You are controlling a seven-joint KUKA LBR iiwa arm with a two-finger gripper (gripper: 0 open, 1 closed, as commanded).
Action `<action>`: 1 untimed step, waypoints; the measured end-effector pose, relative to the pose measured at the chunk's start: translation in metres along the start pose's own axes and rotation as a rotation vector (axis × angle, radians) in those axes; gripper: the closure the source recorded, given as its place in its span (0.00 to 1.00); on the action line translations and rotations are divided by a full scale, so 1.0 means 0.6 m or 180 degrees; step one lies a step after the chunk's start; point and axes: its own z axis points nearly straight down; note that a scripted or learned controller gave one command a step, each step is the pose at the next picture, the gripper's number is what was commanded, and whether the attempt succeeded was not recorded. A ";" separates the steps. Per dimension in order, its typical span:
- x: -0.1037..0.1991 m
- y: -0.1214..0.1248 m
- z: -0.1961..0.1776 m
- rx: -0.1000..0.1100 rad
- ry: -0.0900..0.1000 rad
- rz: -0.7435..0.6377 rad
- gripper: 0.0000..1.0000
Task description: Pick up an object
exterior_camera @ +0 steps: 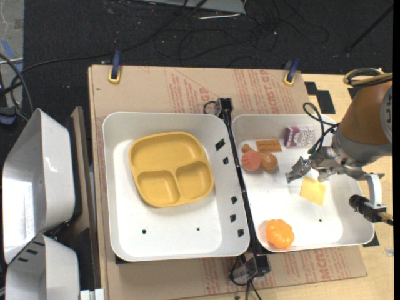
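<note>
Whether the jaws are apart or together, you cannot tell from this slanted overhead view: the gripper (pixel 304 169) is a small dark cluster low over the right bin (pixel 356 233), and its tips blur into each other. You can see it sits just at the upper left edge of a pale yellow block (pixel 314 191), close enough that contact cannot be ruled in or out; nothing visibly sits between the tips.

Look left of the gripper and you find a pink-red toy food piece (pixel 252 161) touching a small brown rounded one (pixel 269 162), with a flat orange-brown rectangular piece (pixel 269 145) just above them. A purple and white carton (pixel 299 135) lies near the bin's far wall. An orange pepper-shaped toy (pixel 279 233) rests well apart, by the near rim.

Across the dark divider, the left bin (pixel 125 230) carries a yellow three-compartment tray (pixel 170 167). The arm (pixel 369 127) enters from the right, its orange band above the grey wrist.
</note>
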 end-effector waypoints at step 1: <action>0.000 0.003 -0.024 -0.0023 -0.0007 -0.0001 1.00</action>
